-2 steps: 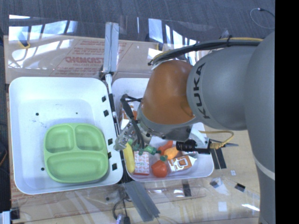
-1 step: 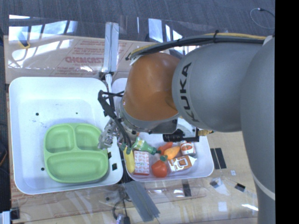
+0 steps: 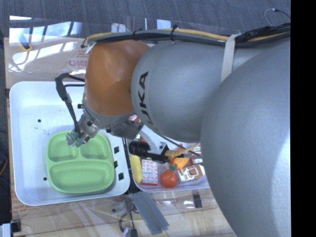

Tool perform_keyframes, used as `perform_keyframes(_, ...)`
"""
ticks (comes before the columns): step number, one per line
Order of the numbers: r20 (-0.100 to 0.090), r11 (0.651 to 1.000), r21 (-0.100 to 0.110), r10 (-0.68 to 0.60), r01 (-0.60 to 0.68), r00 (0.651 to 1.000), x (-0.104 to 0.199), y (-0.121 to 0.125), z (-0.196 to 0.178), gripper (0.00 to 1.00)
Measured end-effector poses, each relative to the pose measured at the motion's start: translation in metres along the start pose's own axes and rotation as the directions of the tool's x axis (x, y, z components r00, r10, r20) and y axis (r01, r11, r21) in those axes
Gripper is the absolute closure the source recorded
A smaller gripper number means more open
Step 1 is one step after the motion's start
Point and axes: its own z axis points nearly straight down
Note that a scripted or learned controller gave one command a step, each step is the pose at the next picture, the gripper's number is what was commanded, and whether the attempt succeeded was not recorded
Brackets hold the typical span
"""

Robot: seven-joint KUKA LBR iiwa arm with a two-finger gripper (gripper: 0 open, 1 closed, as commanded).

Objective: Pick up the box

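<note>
A: status on box pick?

B: claw [image 3: 76, 138] is low over the green tray [image 3: 81, 174], at its top-left compartment, in the left bin [image 3: 24, 112]. Can't tell if it's clenched or released, too small + blurry. Nothing visibly held.

A: and the box?

B: best guess is the flat white/red printed pack [image 3: 149, 173] in the right bin [image 3: 136, 184], just right of the tray past the bin divider. It sits between a yellow item [image 3: 137, 168] and a red tomato-like ball [image 3: 169, 178]. Another labelled packet [image 3: 192, 173] is further right of the tray. Arm body [image 3: 197, 83] hides most of that bin, so not 100% sure which one counts as the box.

A: so claw's in the wrong bin.

B: imo yes, well apart from the target. To do it right: lift clear of the tray rim, traverse right over the divider, line the claw up across the box's short side, drop straight down. Tight neighbours, so the yellow item and the ball could get nudged or pinched along with it. Box lies flat, so approach needs to go low, near the bin floor.

A: any readable text?

B: "UKA" on the grey arm link, prob KUKA w/ the K cut off. Faint reddish print on the clear sheet above the tray on the tabletop [image 3: 74, 216], unreadable. Pack labels too small to read.
</note>
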Motion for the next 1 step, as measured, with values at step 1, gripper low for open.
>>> perform_keyframes(1, 0.003, 0.994, -0.007, -0.111, 0.111, 0.994, -0.0402, -0.0362, 0.1296, 1.0)
